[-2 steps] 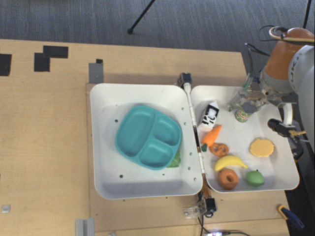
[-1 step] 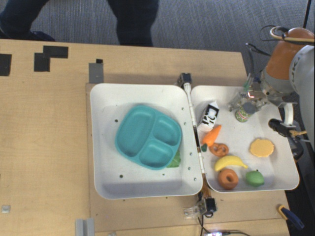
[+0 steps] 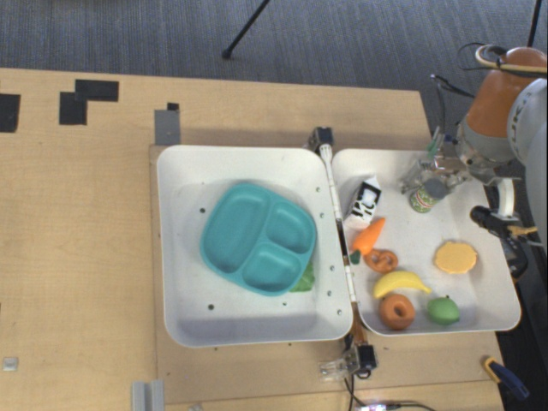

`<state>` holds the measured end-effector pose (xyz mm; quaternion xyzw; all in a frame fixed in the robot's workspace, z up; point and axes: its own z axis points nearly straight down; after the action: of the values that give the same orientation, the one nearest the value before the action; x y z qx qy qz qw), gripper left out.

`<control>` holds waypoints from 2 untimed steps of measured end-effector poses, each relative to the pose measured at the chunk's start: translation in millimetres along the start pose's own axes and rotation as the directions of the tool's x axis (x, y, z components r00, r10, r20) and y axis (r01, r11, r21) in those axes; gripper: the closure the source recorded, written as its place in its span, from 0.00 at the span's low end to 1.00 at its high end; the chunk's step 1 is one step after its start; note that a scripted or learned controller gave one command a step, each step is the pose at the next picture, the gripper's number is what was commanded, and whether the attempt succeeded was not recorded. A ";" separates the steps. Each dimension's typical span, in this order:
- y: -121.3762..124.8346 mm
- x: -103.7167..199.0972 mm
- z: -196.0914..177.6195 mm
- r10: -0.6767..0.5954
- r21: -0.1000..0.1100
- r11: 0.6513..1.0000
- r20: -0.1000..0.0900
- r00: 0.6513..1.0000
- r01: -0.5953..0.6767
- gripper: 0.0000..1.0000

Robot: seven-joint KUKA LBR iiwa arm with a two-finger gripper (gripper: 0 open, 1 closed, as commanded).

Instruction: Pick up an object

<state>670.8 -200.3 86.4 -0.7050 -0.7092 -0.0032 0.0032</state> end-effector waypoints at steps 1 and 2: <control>0.0 0.0 0.0 -0.003 0.001 1.000 0.001 1.000 0.003 0.00; 1.7 -1.4 -11.8 -0.007 -0.009 1.000 0.009 1.000 0.007 1.00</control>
<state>672.5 -201.8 98.2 -0.7026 -0.7116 -0.0031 -0.0033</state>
